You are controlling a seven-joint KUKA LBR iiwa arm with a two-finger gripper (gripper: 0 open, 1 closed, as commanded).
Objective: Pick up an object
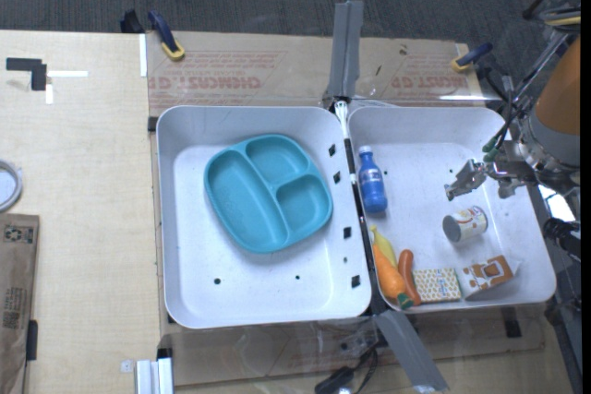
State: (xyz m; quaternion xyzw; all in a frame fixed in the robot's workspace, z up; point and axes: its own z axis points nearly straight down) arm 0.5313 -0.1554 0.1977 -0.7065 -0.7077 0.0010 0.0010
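In the right bin (pixel 434 129), a small white can (pixel 464 223) with a printed label lay on its side toward the right half of the floor, apart from the other things. The gripper (pixel 482 178) hung just above and slightly left of it, its two fingers spread apart with nothing between them; one fingertip (pixel 458 187) pointed left and down, the other (pixel 504 189) sat nearer the wrist. The can was free of both fingers.

Below the can, against the bin's near wall, a small carton (pixel 487 275) with orange and white print rested tilted, and just left of it lay a flat beige packet (pixel 436 284). Further left, in the near left corner, an orange carrot (pixel 387 274) lay beside a red-orange sausage-like piece (pixel 407 277), with a yellow piece (pixel 382 244) poking out above them. Up along the left wall a blue bottle (pixel 371 181) with a white cap lay lengthwise, well apart from the can.

The grey arm (pixel 554 120) with its orange band entered from the right edge over the bin's right wall.

The left bin (pixel 175 198) held a teal divided plate (pixel 268 192) with three compartments, set at a slant near the middle. Both bins sat on the pale wooden tabletop (pixel 74 161), where a roll of tape (pixel 7 187) lay at the far left edge.
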